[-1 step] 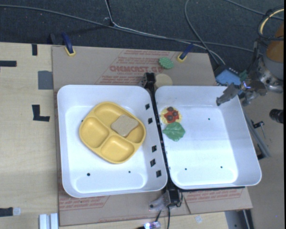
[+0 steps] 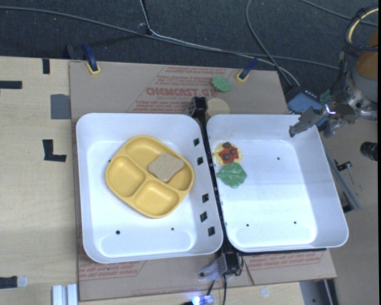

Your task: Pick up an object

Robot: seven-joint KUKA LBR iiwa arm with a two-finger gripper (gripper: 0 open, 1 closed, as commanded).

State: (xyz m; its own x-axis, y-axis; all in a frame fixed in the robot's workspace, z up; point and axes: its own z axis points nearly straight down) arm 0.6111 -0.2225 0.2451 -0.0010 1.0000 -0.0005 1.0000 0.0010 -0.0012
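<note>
In the right bin (image 2: 317,170), hard against its left wall, sit the things I might pick: a small pizza slice (image 2: 228,152) with red toppings, and touching it at its 6 o'clock, a green leaf (image 2: 232,175). Both lie near the divider between the bins, toward the far end of it. The rest of that bin's floor is bare white.

My gripper (image 2: 303,127) hangs at the bin's upper right corner, at about 2 o'clock from the pizza slice and well apart from it, over the rim. I hold nothing. Whether my fingers are wide or narrow I cannot tell; they show only as a dark tip against the rim. The orange band (image 2: 368,62) of my arm sits at the right edge of the view.

Left bin (image 2: 89,189): a yellow divided plate (image 2: 130,176), turned at a slant, with a slice of toast (image 2: 166,166) resting on its ribs at the plate's 3 o'clock side.

Beyond the bins, at 12 o'clock on the cardboard (image 2: 114,88), a small green waffled piece (image 2: 220,82) lies by a tan disc (image 2: 218,105).
</note>
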